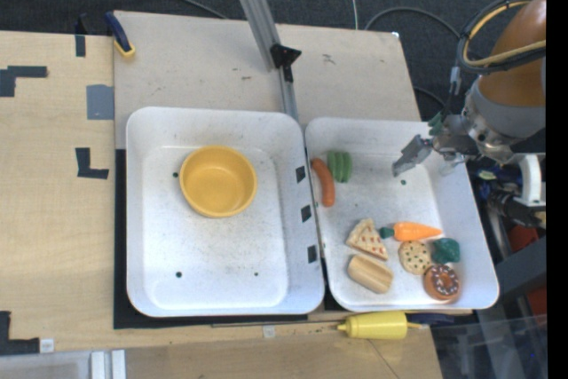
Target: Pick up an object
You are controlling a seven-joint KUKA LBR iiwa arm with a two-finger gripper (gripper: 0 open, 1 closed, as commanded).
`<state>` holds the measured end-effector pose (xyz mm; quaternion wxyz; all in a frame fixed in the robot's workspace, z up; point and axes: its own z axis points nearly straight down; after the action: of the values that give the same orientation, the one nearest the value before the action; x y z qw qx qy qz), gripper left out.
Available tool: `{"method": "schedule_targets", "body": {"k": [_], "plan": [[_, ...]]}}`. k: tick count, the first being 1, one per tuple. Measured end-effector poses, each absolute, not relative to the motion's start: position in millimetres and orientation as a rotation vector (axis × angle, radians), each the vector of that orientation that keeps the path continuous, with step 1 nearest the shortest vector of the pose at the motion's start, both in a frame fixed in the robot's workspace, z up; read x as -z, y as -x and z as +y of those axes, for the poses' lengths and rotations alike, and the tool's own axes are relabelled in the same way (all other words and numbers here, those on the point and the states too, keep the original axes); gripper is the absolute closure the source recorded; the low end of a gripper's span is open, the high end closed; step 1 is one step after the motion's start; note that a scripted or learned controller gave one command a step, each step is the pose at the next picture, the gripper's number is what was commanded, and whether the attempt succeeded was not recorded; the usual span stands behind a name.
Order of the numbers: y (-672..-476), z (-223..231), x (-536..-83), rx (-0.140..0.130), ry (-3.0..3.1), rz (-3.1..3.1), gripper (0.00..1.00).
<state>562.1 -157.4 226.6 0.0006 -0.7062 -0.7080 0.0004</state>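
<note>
Pale wood and a beige board make up the bench top (pixel 53 217), which bears two shallow white bins side by side on a dark mat. Within the left white bin (pixel 142 191) sits a round yellow plastic bowl (pixel 217 181), upright and toward the upper middle. Across the divide, the right white bin (pixel 461 217) holds a scatter of toy foods: an orange-red sausage (pixel 323 182) lies along the bin's left wall, with a small green pepper-like piece (pixel 339 166) just beside it on its right. Lower down, a tan triangular slice (pixel 366 239) rests above a tan bread roll (pixel 369 273), and to their right lie an orange carrot with a green top (pixel 414 232), a round speckled cookie (pixel 413 256), a dark green lump (pixel 445 249) and a brown frosted doughnut (pixel 441 281). A yellow mustard bottle (pixel 377 326) lies on its side just outside the bin's front edge. From the right, the grey arm with its orange band brings the two-finger gripper (pixel 410 160) over the upper right part of this bin, well apart from the foods; whether its jaws are spread or closed cannot be told, and nothing shows between them.
</note>
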Motion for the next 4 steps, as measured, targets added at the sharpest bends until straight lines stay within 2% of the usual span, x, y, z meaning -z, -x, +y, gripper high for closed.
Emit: {"method": "schedule_targets", "body": {"k": [1, 3, 4], "plan": [[-562.1, -157.5, -226.7, -0.001, 2.218, -2.223, 0.00], [-558.3, -141.9, -108.4, -0.009, 2.215, -2.218, 0.00], [-558.4, -141.5, -88.6, -0.003, 2.220, -2.224, 0.00]]}}
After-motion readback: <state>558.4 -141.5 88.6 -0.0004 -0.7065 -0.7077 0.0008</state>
